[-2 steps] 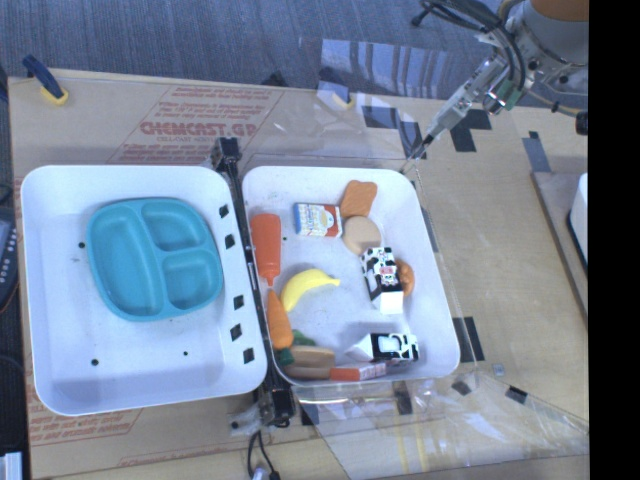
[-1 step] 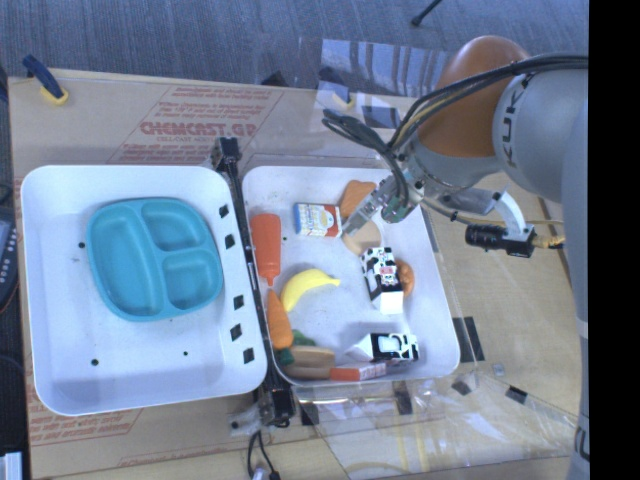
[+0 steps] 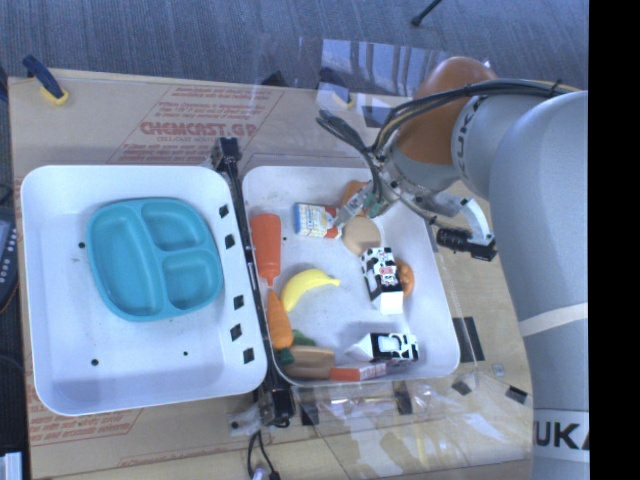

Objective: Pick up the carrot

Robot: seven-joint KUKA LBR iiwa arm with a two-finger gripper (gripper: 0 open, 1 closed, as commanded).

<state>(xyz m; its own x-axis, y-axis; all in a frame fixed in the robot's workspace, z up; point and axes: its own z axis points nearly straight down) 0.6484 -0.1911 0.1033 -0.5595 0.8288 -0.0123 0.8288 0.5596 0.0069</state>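
Though claw (image 3: 368, 204) grip unclear: carrot (image 3: 279, 320), banana (image 3: 307, 287) in right bin (image 3: 432, 268); perhaps touching.

Robotics lab, white bins (image 3: 40, 268) on cardboard-covered bench (image 3: 150, 108), KUKA arm (image 3: 540, 218)

My arm (image 3: 540, 218) comes in from the right, grey and bulky, the orange band (image 3: 440, 118) bent over above my wrist. My gripper (image 3: 365, 200) points down and leftward, cables looping just above it.
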